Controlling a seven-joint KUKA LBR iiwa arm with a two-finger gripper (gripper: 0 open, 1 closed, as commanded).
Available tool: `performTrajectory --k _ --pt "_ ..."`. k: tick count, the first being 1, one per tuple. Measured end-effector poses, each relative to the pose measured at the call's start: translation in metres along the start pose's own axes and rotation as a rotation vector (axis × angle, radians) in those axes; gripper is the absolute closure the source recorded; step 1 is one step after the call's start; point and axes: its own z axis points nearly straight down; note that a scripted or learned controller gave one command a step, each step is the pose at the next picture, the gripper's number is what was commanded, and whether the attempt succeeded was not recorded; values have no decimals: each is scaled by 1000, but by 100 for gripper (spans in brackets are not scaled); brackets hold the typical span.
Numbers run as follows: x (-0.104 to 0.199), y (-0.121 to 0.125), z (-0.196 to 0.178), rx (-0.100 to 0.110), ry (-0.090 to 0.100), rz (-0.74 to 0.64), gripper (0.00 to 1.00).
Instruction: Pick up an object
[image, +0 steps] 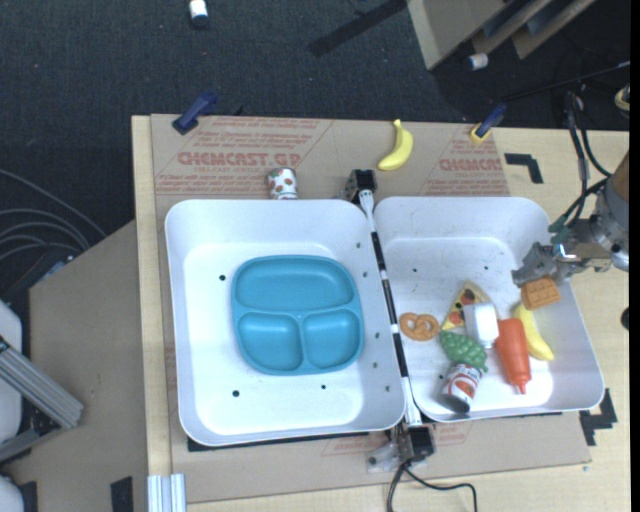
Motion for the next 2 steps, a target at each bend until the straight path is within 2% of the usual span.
performTrajectory --k 1,2 --pt "60 -26 -14 6 3 0 100" --pt "109 -48 -6 6 2 0 100"
